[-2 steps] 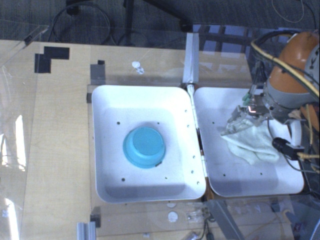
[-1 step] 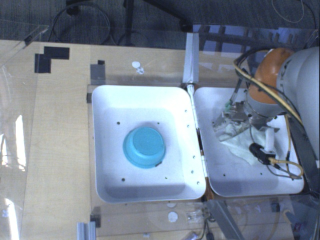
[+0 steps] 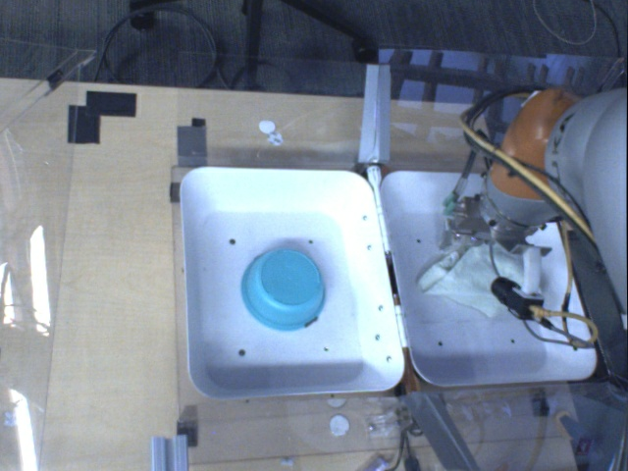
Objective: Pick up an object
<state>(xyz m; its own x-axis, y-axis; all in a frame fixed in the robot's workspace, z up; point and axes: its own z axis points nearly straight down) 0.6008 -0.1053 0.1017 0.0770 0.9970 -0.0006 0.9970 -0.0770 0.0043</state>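
A crumpled white cloth (image 3: 461, 283) lies in the right bin (image 3: 471, 361), left of its middle. My gripper (image 3: 469, 241) is low over the cloth's upper end, under the grey wrist and orange band. One corner of the cloth rises in a peak toward the gripper, and the wrist hides where they meet. A light blue bowl (image 3: 284, 288) sits upside down in the middle of the left bin (image 3: 216, 214), well away from the gripper.
A black cable with a plug (image 3: 510, 294) hangs from the arm over the cloth's right side. The arm covers the right bin's upper right. A raised divider (image 3: 388, 263) separates the two bins.
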